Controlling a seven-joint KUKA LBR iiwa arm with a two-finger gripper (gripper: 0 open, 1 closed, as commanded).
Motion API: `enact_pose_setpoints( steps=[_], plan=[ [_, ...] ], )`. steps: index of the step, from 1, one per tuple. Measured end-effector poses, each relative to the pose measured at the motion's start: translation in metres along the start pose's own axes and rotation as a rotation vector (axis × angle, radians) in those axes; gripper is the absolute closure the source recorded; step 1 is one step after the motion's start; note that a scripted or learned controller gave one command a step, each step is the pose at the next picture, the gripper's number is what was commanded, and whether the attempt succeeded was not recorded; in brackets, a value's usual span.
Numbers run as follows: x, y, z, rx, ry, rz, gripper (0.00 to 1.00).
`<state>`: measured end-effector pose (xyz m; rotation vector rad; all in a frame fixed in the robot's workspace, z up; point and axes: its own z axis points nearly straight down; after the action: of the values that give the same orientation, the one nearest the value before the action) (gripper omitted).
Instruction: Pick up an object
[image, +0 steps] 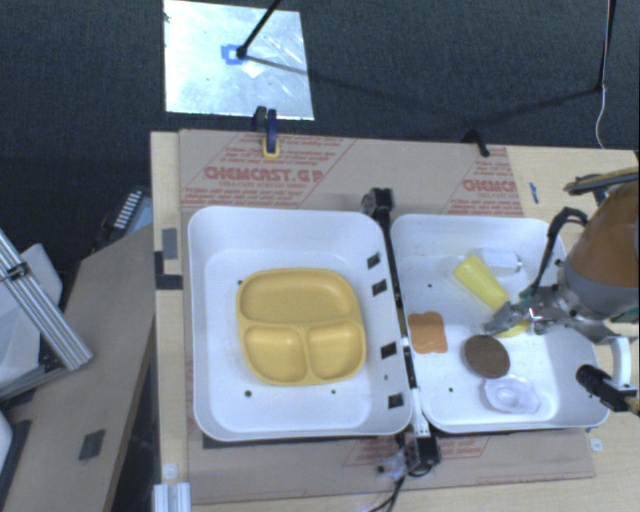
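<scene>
Seemingly:
Claw: low in the right bin; grip state unclear.
Brown disc: just beside claw, likely target.
Yellow block: near, reachable.

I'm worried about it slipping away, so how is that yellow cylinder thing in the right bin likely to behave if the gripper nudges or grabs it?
The yellow cylinder lies on its side on the bin's smooth white floor, so a sideways nudge would probably roll it. It looks like small plastic, likely light and stiff. Its rounded surface may squirt out of the gripper unless grasped across its width.
</scene>
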<state>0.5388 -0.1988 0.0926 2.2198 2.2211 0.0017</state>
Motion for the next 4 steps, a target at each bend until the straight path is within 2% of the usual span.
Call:
enact_pose_setpoints(
  steps=[1, 2, 3, 4],
  plan=[
    [-0.001, 0.001, -0.013, -0.004, -0.002, -0.002, 1.0],
    [0.0, -0.007, -0.064, -0.004, -0.002, -0.001, 1.0],
    [0.003, 0.002, -0.112, -0.005, -0.002, -0.004, 1.0],
    [-0.001, 0.003, -0.176, -0.007, -0.003, -0.004, 1.0]
  ],
)
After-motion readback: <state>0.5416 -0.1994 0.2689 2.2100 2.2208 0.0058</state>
